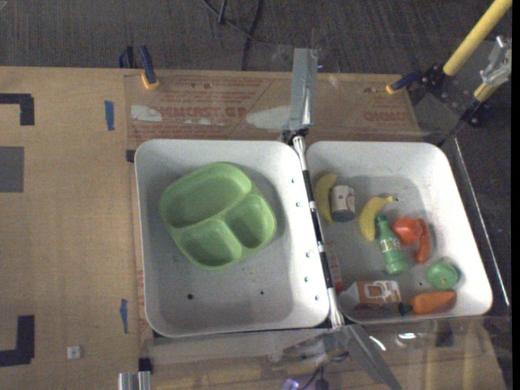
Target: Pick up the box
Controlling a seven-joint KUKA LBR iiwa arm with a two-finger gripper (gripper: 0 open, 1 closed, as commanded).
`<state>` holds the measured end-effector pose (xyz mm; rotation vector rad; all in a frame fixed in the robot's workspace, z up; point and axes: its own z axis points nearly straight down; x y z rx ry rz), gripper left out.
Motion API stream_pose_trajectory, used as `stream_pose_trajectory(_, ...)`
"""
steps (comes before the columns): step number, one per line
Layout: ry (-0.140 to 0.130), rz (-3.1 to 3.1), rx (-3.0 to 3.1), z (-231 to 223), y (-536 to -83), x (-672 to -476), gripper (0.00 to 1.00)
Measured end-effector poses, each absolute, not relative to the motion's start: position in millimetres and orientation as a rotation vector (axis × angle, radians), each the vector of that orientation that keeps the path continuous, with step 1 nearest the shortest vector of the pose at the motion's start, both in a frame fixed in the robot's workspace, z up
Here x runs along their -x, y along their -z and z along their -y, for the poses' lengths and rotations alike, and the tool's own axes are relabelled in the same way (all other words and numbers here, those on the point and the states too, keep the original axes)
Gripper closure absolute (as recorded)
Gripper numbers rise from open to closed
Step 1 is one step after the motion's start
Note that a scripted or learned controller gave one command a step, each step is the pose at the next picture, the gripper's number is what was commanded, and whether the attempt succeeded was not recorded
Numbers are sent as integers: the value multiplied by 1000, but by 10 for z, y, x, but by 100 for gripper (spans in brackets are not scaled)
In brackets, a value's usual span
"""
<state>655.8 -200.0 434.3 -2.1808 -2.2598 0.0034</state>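
Plywood bench point(65, 242), dark carpet floor point(122, 10), black cable point(236, 6) trailing across it.

Near the top right corner we see a long yellow bar point(479, 29), round and smooth, unmarked. Beside it sits a pale grey metal piece point(496, 62) with bright, angular edges. Below both lies a dark plate point(443, 108). We cannot tell whether any of these belong to the arm. We make out no cables, screws or markings on them.
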Motion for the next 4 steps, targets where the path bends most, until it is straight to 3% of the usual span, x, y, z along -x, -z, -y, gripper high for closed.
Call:
stream_pose_trajectory(2,-6,2273,2178,1978,-4537,-6606,100)
stream_pose_trajectory(3,-6,2273,2177,1975,-4535,-6607,0)
stream_pose_trajectory(4,-2,2341,2096,2214,-4343,-6683,0)
